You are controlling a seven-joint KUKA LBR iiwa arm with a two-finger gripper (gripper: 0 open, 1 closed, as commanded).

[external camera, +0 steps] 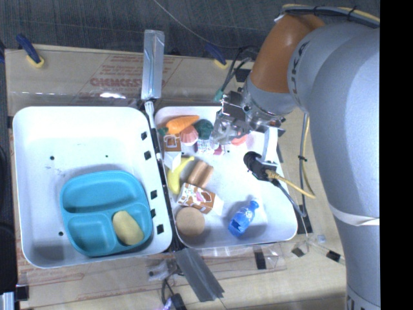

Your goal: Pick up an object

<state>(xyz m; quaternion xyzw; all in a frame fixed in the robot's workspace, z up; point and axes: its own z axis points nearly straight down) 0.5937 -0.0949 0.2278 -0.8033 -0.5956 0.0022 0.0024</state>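
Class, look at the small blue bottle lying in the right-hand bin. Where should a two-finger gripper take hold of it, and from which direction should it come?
Probably across the middle of the blue bottle, coming straight down. It lies on its side, tilted, cap end toward the upper right, with bare bin floor along both long flanks. Fingers closing across the narrow width should fit; the round brown item sits apart on its left.

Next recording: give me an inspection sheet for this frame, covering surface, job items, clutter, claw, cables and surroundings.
Surface: bench bearing two white bins, left bin and right bin.
Job's things: right bin holds a carrot, banana, blue bottle, brown round item, small printed packet and more toy food.
Clutter: blue divided tray in left bin, with a yellow potato-like piece in one compartment.
Claw: claw low over the right bin's far end; finger state unclear.
Cables: black cable across the floor; yellow wire by the arm.
Surroundings: blue clamps on the bench edge.
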